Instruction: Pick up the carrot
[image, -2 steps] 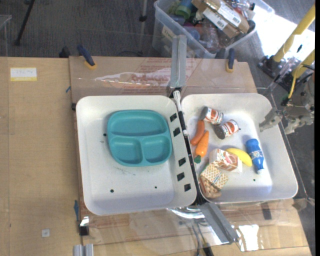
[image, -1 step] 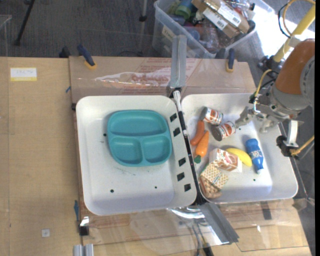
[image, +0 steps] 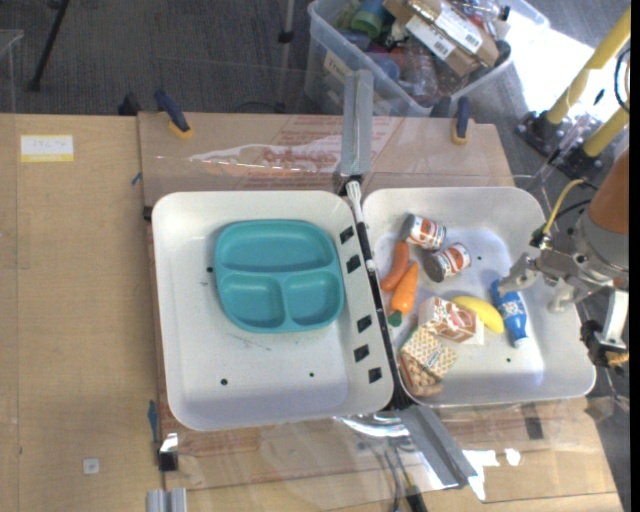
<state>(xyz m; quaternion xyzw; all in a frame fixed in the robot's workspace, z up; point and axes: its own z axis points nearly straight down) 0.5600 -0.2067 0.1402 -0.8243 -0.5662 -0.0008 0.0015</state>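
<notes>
A light wooden bench (image: 70, 300) is set on dark grey carpet (image: 150, 50), behind which a clear plastic crate (image: 420, 50) crammed with mixed clutter is placed, while bright light is cast on the floor (image: 560, 60) at upper right.

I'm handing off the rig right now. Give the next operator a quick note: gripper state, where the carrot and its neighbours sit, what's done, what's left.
Gripper: over the right bin's right side, above the blue tube; nothing seen between its fingers.
Carrot: lying in the right bin by the divider, left of the two cans.
Banana and snack packets lie below it.
Teal tray sits in the left bin.
Done: nothing yet; carrot not picked.
Left: move across to the carrot, grasp, lift.
</notes>
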